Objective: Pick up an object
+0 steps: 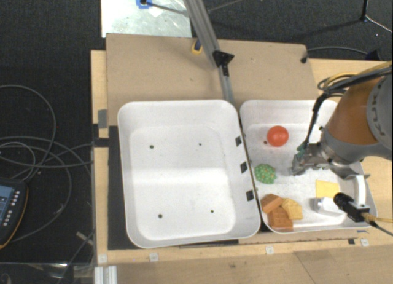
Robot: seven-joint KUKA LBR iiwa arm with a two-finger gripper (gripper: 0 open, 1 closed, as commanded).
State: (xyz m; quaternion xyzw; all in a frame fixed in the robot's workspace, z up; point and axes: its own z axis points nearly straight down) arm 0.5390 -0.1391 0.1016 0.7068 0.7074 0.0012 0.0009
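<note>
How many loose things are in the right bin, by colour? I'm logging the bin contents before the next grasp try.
Red: 1, ball
Green: 1, bumpy lump
Yellow: 1, flat block
Orange-brown: 1 cluster; its piece count is unclear
Total: 4, all in the right bin

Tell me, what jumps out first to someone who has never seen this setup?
Probably the big grey and orange arm reaching in from the right over the right-hand white bin, its end effector low inside it. Next come the bright items there: a red ball towards the back, a green lump by the dividing wall, and orange-brown blocks at the front.
</note>
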